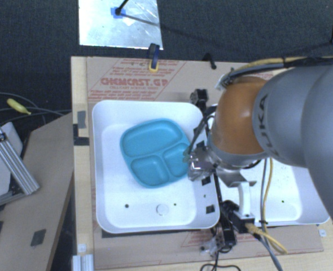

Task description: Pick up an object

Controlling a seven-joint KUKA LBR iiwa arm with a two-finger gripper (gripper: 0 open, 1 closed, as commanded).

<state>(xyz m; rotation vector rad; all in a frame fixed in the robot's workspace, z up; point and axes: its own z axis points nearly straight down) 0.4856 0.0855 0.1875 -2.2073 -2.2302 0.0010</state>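
A light blue plate (153, 151) with three compartments lies tilted in the left white bin (110, 208). My gripper (193, 164) sits at the plate's right edge, by the bin's right wall, under the arm's orange band (237, 120). The wrist hides most of the gripper, and I cannot tell whether it touches the plate.
The right white bin (290, 208) lies mostly under the grey arm (307, 117). Cables and a black bracket (231, 219) hang near the front edge between the bins. A cardboard sheet (138, 78) lies under the bins. A small round mark (162, 209) shows on the left bin's floor.
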